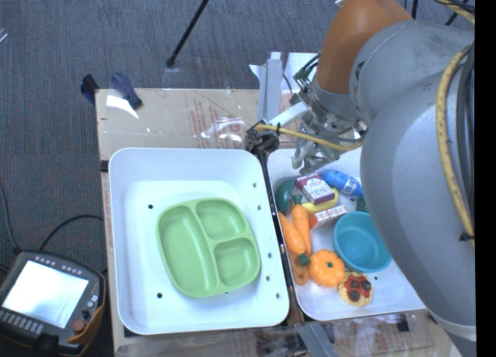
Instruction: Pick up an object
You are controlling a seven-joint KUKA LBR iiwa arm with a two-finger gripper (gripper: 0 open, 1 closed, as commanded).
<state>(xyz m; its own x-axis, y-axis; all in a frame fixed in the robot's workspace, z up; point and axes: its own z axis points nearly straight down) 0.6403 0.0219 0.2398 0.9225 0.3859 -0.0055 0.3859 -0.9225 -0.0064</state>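
My gripper (pixel 308 159) hangs over the far left part of the right bin (pixel 387 290), just above a small red and white carton (pixel 316 190). A blue bottle (pixel 341 183) lies to the right of the carton and a dark green thing (pixel 284 192) to its left. Nearer the front are two orange carrots (pixel 295 231), a blue bowl (pixel 360 241), an orange pumpkin (pixel 327 268) and a small pizza-like toy (pixel 355 288). I see nothing held in the gripper.
The left bin (pixel 139 177) holds a green divided plate (pixel 208 245). The arm's large grey body (pixel 418 154) covers the right side of the right bin. A thin ridge (pixel 273 216) separates the two bins.
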